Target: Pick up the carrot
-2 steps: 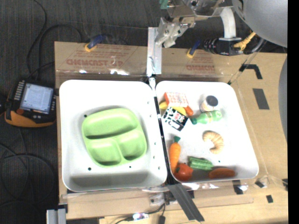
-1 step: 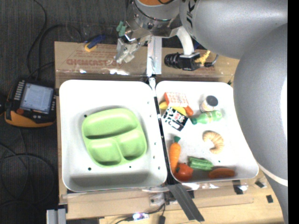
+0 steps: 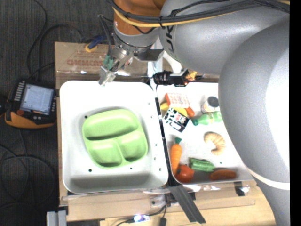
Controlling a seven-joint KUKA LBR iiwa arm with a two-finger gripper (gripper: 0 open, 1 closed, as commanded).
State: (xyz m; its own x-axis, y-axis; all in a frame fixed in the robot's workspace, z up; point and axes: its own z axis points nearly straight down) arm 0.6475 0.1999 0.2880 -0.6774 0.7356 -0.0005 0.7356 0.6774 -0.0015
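Carrot (image 3: 175, 157) lies in right bin (image 3: 188, 185), near-left part, close to the divider between bins. Orange body runs roughly far-to-near, green top at far end. Its near end touches a red tomato-like item (image 3: 184, 173). Not held by anything.

Gripper (image 3: 106, 74) sits over far edge of left bin (image 3: 70, 126), well apart from carrot. Tips small, partly blurred; can't tell if fingers apart or together. Nothing seen between them. Orange band (image 3: 138, 4) of arm above it; big grey arm body fills the right side.

Left bin: green divided tray (image 3: 115, 138), three compartments, tilted a bit.

Right bin, other contents:
- green cucumber-like piece (image 3: 201, 164) just right of carrot's near end
- dark red sausage-like item (image 3: 223, 174) at near-right
- croissant (image 3: 215, 141) mid-right
- green bottle-shaped item (image 3: 208, 118) w/ white end, far of croissant
- small jar w/ grey lid (image 3: 211, 103) at far side
- box w/ red-and-white print (image 3: 177, 99) far-left, text too small to read
- black-and-white patterned block (image 3: 176, 119) just near of that box

Behind bins: cardboard (image 3: 80, 58) w/ red printing, upside down, not legible. Left of bench on floor: handheld pendant (image 3: 29, 103) w/ lit screen, orange-black casing; screen text unreadable.
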